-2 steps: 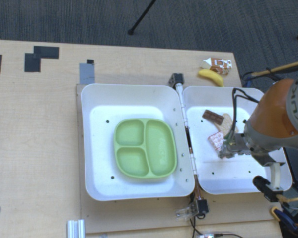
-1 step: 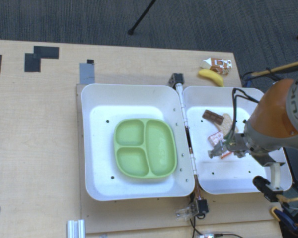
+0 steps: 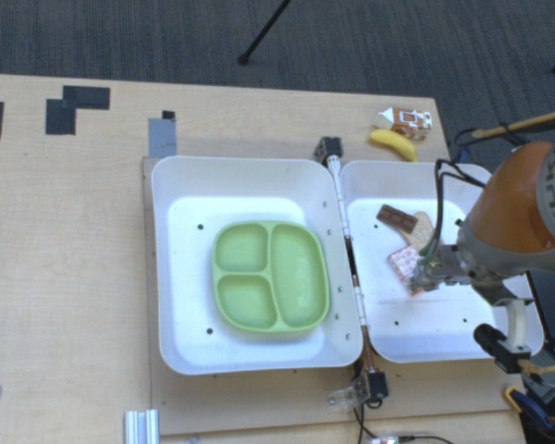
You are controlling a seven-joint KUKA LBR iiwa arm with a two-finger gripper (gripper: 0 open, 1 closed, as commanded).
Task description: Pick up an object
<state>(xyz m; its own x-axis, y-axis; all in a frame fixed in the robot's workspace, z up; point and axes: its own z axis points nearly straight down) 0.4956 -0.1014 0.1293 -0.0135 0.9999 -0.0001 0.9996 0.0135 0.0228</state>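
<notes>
Three small items sit mid-right in the right bin (image 3: 444, 340); my tool (image 3: 424, 280) hangs just lower right of the packet (image 3: 402, 263), touching it. Whether it's apart, I can't tell.

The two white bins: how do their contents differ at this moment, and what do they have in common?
The left bin holds one large green divided plate, lying flat near its middle. The right bin holds a few small items instead: a brown bar and a pale wrapped packet, grouped toward its upper left. The arm's gripper is over the right bin, not the left. Both are shallow, white, side by side.
</notes>
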